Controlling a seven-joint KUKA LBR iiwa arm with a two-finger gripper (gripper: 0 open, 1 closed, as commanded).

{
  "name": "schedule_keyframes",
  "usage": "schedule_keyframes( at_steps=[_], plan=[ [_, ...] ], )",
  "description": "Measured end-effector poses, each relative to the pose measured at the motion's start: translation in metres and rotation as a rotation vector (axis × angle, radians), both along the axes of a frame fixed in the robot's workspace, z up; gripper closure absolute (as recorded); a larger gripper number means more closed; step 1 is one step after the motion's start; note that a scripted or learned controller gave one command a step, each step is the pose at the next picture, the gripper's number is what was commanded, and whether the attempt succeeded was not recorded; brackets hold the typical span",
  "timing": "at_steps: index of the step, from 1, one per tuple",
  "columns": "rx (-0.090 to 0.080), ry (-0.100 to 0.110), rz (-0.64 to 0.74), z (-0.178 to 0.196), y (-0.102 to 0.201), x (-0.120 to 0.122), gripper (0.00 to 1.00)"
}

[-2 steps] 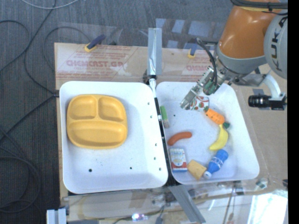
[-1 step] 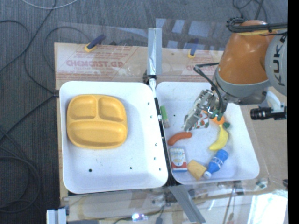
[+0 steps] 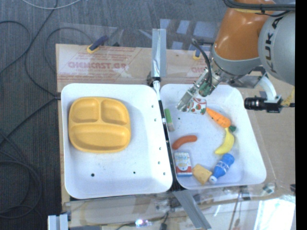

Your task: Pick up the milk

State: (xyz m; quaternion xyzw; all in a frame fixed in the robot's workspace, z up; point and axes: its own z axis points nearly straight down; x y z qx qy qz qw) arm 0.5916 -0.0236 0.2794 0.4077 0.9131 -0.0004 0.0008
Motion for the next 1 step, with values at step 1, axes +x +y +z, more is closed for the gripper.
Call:
schedule_keyframes(
  at_steps=[1],
  plan=[
    [0.0,0.002,0.211,-0.035,0.0096,-0.0182,1.0]
  ],
)
